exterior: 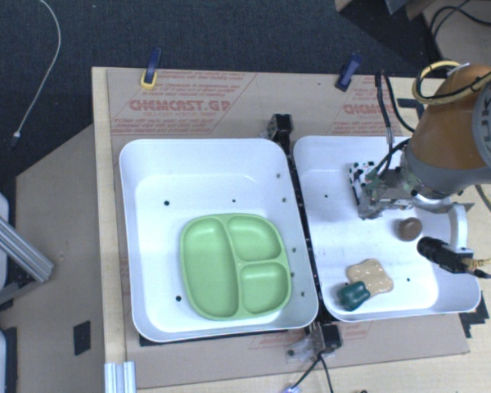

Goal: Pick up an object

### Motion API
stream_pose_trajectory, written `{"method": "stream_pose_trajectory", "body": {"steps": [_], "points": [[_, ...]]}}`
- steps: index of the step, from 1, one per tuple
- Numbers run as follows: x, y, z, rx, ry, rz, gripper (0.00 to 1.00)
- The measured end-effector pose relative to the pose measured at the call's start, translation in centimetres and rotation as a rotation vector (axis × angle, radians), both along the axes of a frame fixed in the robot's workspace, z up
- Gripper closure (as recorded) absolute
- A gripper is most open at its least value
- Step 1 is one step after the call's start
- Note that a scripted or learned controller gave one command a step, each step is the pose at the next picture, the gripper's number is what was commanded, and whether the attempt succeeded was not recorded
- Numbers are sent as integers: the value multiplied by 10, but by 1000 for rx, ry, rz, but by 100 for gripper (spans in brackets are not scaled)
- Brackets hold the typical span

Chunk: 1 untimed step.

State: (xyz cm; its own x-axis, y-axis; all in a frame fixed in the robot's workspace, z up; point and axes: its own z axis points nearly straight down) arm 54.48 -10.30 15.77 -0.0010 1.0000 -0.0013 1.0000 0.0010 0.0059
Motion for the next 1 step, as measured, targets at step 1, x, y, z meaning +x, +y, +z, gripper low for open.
{"method": "stream_pose_trajectory", "body": {"steps": [1], "points": [[6, -6, 61, 0, 0, 0, 100]]}}
